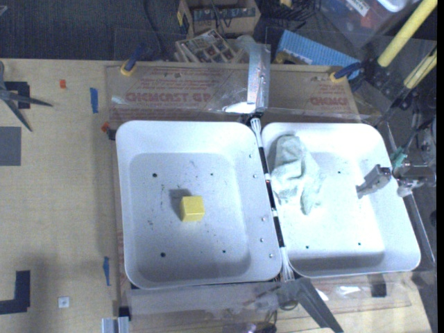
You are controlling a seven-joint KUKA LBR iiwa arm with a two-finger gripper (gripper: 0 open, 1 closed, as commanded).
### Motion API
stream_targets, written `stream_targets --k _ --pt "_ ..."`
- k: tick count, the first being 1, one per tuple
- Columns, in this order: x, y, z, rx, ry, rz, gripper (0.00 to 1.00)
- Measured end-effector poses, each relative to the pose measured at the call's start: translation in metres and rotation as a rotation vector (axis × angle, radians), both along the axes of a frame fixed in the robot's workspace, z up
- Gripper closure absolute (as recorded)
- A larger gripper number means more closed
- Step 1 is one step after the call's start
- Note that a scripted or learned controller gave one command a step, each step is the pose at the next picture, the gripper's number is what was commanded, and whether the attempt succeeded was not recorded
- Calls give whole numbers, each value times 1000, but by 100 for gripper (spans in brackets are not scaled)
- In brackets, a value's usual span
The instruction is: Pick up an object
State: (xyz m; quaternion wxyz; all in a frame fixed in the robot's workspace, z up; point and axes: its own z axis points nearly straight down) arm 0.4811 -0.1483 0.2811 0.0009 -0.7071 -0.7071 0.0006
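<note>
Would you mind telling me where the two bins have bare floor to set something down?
The left bin is bare all round the yellow block near its middle. In the right bin, the front floor is free; the crumpled cloth crowds its left side, and the gripper hangs at its right edge.

This looks like a robot lab or workshop. Two white bins sit side by side on a wooden bench. Clamps hold a clear plastic sheet at the back. Behind the bench lie tangled cables, a box of small parts and a yellow pole.
</note>
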Motion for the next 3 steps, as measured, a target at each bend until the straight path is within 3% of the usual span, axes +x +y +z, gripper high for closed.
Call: stream_targets --k 1,2,3 --pt "0 73 -97 0 -1 13 0" --pt "1 70 -88 -2 -5 5 100" --pt "30 127 0 -1 -2 -80 100"
